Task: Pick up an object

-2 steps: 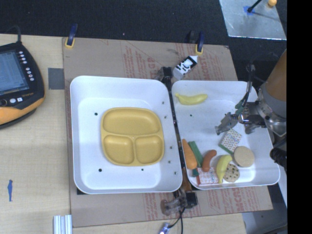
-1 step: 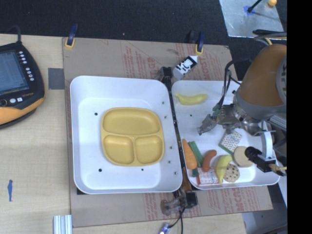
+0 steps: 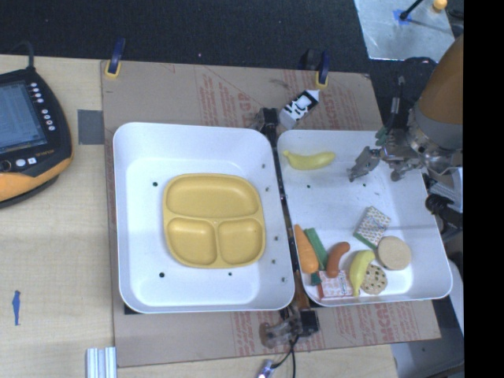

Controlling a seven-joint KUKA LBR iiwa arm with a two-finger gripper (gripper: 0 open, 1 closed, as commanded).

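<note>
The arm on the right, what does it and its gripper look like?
The arm shows a broad orange band over a grey body. Its gripper is a small grey metal assembly with two thin dark fingers, with dark cabling running along the wrist.

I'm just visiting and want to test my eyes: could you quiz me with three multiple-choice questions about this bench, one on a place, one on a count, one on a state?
1. Where does the yellow divided plate lie?
A. left bin
B. right bin
C. on the cardboard

2. How many compartments has it?
A. two
B. three
C. five

3. The gripper is:
A. clamped on the banana
B. over the right bin, nothing between its fingers
C. resting on the plate

Answers: 1 A, it sits in the left bin. 2 B, one wide and two small. 3 B, the banana lies apart from it.
</note>
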